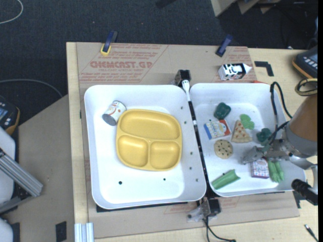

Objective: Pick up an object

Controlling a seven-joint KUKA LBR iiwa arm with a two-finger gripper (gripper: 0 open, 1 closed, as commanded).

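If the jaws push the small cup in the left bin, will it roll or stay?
The cup lies on its side against the yellow tray, so it would probably roll along the bin floor. It looks small and probably light, so a slight push may send it away.

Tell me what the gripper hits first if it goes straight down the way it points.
Probably the pink card in the right bin: the gripper hangs just above it, though depth is hard to judge.
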